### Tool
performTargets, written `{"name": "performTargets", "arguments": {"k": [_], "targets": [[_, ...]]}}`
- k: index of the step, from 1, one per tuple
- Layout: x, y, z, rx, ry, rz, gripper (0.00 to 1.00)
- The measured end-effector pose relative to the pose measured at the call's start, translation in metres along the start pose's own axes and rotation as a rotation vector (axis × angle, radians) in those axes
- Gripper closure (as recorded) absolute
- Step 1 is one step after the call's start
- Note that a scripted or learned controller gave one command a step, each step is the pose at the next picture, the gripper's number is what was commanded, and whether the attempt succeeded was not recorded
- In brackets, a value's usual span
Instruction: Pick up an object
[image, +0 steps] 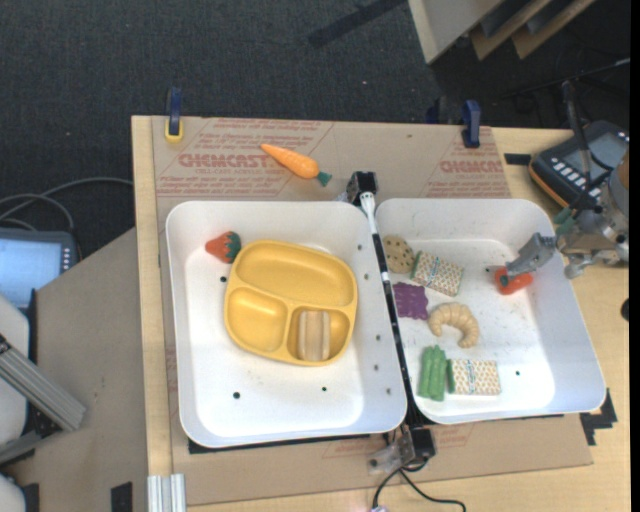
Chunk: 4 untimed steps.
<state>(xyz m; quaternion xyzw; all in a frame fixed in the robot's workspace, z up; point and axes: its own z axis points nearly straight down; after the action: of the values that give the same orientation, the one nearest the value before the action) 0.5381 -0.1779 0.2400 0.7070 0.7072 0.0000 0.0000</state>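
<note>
Green toy beans (433, 372) lie nearest, while the gripper (519, 272) sits low in the right bin (570, 390) beside a small red object (515, 283) (finger state: I cannot tell), so a grasp may miss and close on nothing.

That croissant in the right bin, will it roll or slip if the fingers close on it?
The croissant looks like a curved, glossy toy, so it may slip from a pinch at its tapered ends. Its crescent shape probably stops rolling. It lies apart from the purple piece, leaving some room.
</note>
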Motion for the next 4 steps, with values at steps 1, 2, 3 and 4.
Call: {"name": "performTargets", "arguments": {"k": [1,2,3,4], "targets": [[0.029,-0.004,0.160,0.003,0.007,-0.001,0.00],[0.033,0.038,0.155,-0.005,-0.002,-0.003,0.00],[0.027,0.084,0.155,-0.006,-0.002,-0.002,0.00],[0.027,0.083,0.144,-0.005,-0.002,-0.001,1.00]]}}
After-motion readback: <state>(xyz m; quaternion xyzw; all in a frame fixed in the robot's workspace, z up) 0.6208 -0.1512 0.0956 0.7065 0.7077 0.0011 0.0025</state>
